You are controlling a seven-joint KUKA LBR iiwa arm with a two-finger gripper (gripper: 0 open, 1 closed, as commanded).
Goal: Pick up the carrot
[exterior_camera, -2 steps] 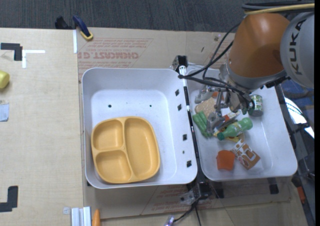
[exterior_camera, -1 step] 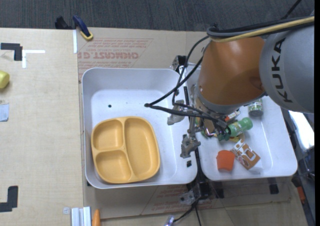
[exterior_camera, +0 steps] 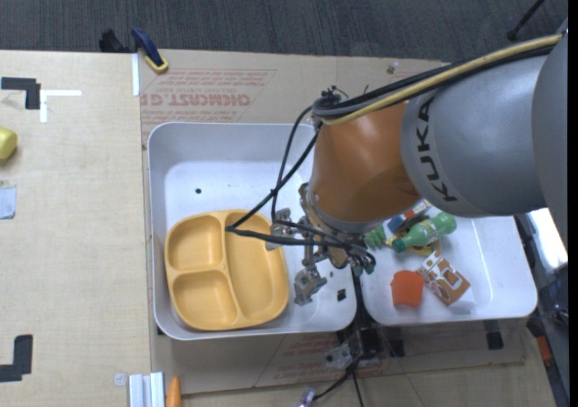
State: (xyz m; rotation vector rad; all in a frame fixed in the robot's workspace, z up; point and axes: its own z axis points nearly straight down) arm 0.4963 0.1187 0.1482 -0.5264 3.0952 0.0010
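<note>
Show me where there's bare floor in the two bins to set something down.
Left bin: the back strip behind the yellow tray is bare. The gripper crowds its right front corner. Right bin: a bare patch at the right end, past the snack pack. The orange piece and green bottle crowd the rest, under the arm.

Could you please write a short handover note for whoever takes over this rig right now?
Hand: low over the right edge of the left bin, beside the yellow divided plate; nothing visible between its fingers, and whether they are open or shut cannot be made out.
Carrot: an orange item lies in the right bin, possibly the carrot, though its shape is unclear. A green bottle and a brown packet lie near it.
Done: no pickup visible.
Left: confirm which item is the carrot, move the hand to it, grasp and lift.
</note>
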